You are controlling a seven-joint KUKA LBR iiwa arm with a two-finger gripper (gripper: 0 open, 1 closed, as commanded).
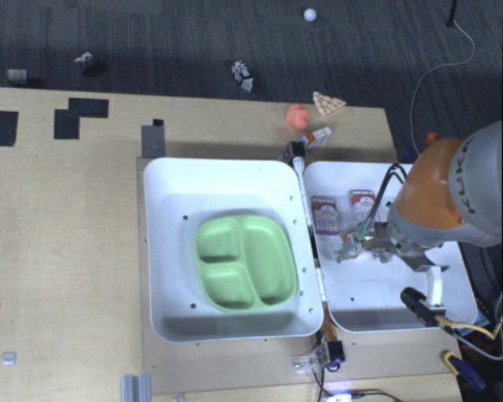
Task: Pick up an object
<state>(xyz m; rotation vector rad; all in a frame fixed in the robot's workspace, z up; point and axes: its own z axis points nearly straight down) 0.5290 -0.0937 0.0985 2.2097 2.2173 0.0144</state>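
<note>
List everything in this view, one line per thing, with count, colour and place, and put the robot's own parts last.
white bins: 2, white, side by side on the bench.
divided plate: 1, light green, three compartments, lying in the left bin.
small packets: 2, red and white, against the far wall of the right bin.
ball: 1, pinkish orange, on the bench beyond the bins.
pizza slice toy: 1, tan with red spots, on the bench right of the ball.
tube: 1, white and orange, on the bench by the far edge of the bins.
small ball: 1, white, on the dark floor.
arm: 1, grey with an orange band, reaching over the right bin.
gripper: 1, metallic, low in the right bin near the packets.
</note>
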